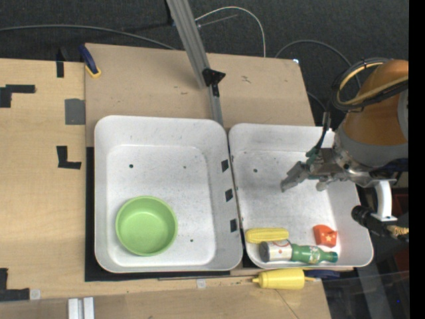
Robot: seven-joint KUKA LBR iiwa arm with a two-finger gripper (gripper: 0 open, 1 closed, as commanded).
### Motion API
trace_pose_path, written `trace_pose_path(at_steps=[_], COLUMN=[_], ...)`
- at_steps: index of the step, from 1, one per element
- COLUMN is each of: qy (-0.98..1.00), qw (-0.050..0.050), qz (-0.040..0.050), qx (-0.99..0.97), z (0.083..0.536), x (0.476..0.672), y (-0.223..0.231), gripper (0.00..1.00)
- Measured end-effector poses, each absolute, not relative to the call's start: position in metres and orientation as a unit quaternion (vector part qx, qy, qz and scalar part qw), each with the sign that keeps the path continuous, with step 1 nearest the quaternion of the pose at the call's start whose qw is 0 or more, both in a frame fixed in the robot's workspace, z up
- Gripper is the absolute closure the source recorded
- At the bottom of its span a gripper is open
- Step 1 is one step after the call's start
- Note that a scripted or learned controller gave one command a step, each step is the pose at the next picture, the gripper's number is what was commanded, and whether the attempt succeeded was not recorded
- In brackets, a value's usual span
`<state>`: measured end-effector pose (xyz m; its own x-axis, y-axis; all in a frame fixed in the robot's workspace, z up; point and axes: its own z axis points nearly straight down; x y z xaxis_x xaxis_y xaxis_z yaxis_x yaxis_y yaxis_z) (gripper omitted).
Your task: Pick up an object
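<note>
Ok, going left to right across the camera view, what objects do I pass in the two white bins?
Round green plastic bowl in the left white bin, then, in the right white bin, the yellow corn cob, the green bottle lying on its side, and the small orange-red piece.

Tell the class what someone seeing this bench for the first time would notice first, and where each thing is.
The green bowl stands out most, alone in the near corner of the left bin. Next comes the arm's gripper, over the middle of the right bin. A cluster lies along that bin's near edge: a yellow corn cob, a green bottle on its side and a small orange piece.
</note>
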<state>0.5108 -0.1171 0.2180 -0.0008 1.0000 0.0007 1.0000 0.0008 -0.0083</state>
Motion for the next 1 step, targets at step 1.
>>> trace_pose_path(at_steps=[1], qy=[-0.707], qw=[0.003], qz=[0.0024], qx=[-0.707], z=[0.1732], x=[0.5050], y=[-0.1154], gripper=[0.00])
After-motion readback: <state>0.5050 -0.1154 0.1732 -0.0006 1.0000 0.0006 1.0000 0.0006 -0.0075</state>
